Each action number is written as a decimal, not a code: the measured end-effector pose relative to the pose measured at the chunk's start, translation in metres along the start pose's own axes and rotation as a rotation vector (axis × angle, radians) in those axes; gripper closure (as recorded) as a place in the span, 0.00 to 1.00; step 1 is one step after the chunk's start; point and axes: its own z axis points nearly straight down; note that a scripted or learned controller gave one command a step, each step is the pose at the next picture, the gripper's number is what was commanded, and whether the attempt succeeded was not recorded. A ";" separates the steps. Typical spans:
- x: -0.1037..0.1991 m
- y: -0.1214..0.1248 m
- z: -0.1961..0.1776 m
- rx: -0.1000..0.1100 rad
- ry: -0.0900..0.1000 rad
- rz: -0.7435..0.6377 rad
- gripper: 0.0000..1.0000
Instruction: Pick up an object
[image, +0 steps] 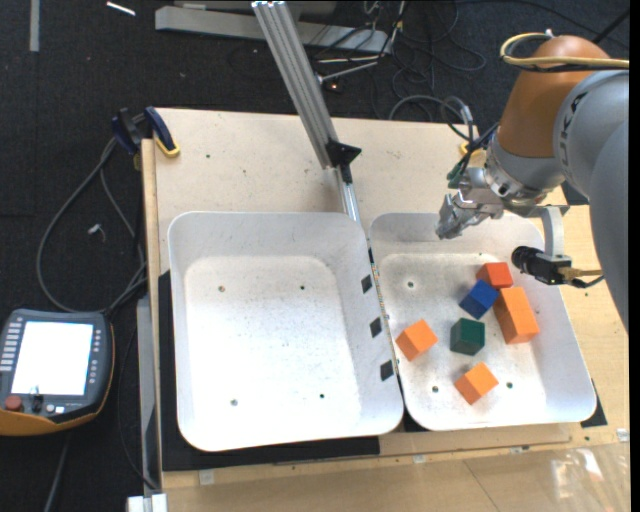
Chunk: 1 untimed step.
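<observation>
Right bin (560, 400) held 6 blocks: 4 orange blocks (477, 382), 1 blue (479, 298), 1 dark green (467, 336). No legible writing I could read. Gripper (452, 226) hovered above; I couldn't judge its state.

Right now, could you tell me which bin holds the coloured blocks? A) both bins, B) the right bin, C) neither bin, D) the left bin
B: the orange blocks, blue block and green block all lie in the right bin, below the tool.

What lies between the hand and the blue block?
Camera view: bare white bin floor between the hand and the blue block; the nearest orange block sits off that line.
</observation>
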 end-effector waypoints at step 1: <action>-0.034 0.015 0.003 0.009 0.000 0.007 1.00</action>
